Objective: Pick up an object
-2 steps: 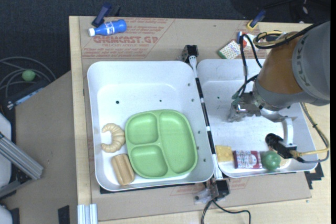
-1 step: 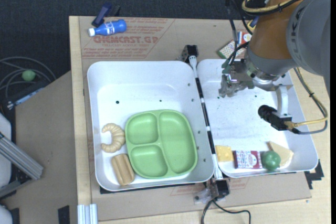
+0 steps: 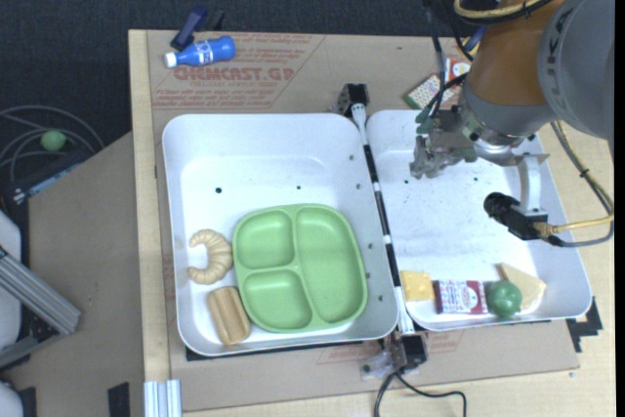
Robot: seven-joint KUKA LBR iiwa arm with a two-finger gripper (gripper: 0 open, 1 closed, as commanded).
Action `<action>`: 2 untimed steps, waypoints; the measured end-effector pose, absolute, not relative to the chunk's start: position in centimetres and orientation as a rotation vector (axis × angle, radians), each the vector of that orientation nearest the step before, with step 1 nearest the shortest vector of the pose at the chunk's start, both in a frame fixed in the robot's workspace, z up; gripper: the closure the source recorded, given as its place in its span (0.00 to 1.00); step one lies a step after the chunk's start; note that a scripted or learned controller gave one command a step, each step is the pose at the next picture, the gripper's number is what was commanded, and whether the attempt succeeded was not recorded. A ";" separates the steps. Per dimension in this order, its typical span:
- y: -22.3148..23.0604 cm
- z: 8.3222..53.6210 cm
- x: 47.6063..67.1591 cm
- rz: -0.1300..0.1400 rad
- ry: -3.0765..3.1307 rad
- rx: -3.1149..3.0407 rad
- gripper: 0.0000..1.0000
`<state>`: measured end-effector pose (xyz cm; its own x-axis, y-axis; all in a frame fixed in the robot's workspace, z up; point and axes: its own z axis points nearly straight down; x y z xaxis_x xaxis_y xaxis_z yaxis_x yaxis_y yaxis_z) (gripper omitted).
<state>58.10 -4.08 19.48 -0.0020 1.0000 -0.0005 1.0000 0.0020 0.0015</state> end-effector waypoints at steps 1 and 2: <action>-4.1 19.5 58.1 0.001 2.223 2.219 0.00; -11.2 15.6 60.7 -0.002 2.219 2.222 0.00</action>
<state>60.66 -11.25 15.59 0.0013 1.0000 -0.0017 1.0000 -0.0013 0.0003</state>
